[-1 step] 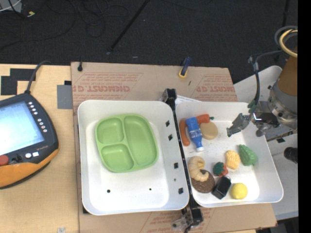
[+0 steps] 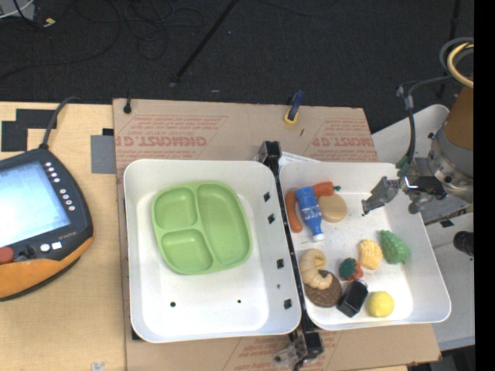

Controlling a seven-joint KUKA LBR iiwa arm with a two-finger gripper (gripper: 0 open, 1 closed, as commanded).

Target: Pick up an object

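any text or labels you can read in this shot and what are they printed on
"CHEMCAST": red print on the cardboard sheet under the bins, upside down in this view; my best reading.
The same red print repeats further right on the cardboard, too partly covered to read in full.
Smaller red lines under that print: too small to read.
Handheld control pendant screen and buttons: too blurred to read.
Blue bottle: no legible label.

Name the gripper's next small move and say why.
Probably shift the gripper toward the toys and lower it: it hangs above the right bin near its far right edge, holding nothing, with the green toy and corn nearest.
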